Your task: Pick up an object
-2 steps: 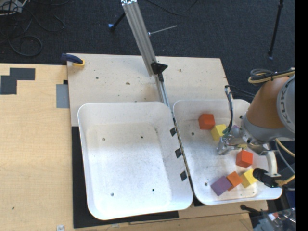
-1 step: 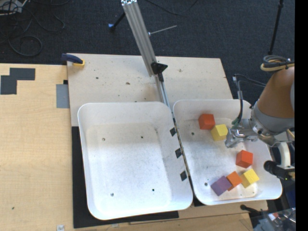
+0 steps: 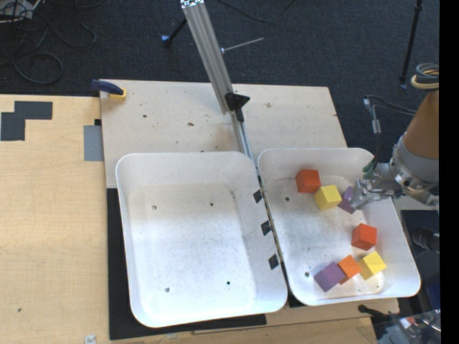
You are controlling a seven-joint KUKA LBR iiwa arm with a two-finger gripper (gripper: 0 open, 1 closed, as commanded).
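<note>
The right bin [image 3: 315, 151] holds several small blocks. An orange-red cube [image 3: 308, 180] and a yellow cube [image 3: 328, 196] lie near its far side. Right beside the yellow one is a small purple block [image 3: 347, 201], and my gripper [image 3: 363, 192] sits low at that block's right edge, touching or nearly touching it. The arm comes in over the bin's right rim. A red cube [image 3: 364, 236] lies nearer the front. At the front right a purple cube [image 3: 330, 275], an orange cube [image 3: 350, 266] and a yellow cube [image 3: 373, 264] are bunched together.
The left bin [image 3: 125, 170] stands beside the right one, with a divider carrying black clips [image 3: 264, 226] between them. A slanted aluminium post [image 3: 209, 49] rises behind the bins. A blue and yellow clamp [image 3: 109, 89] lies at the bench's far left corner.
</note>
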